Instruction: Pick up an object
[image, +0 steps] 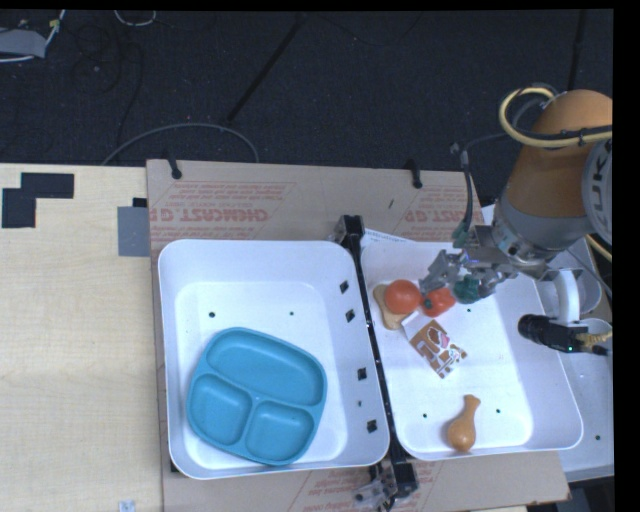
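My gripper (455, 283) hangs low over the back of the right bin (545, 400), reaching in from the right. A small red thing with a green bit (439, 298) lies right at the gripper's tip, and the view does not settle whether it is gripped. Just left of it sits a round orange-red fruit (402, 295) on a tan piece (388, 313). A brown and white packet (437, 347) lies in the middle of the bin. A tan gourd-shaped toy (461, 425) rests near the front wall.
The left bin (190, 275) holds a blue divided plate (257, 396). A black divider (362, 330) runs between the two bins. Cardboard (260, 205) lies behind the bins, and pale bench surface (70, 330) extends to the left.
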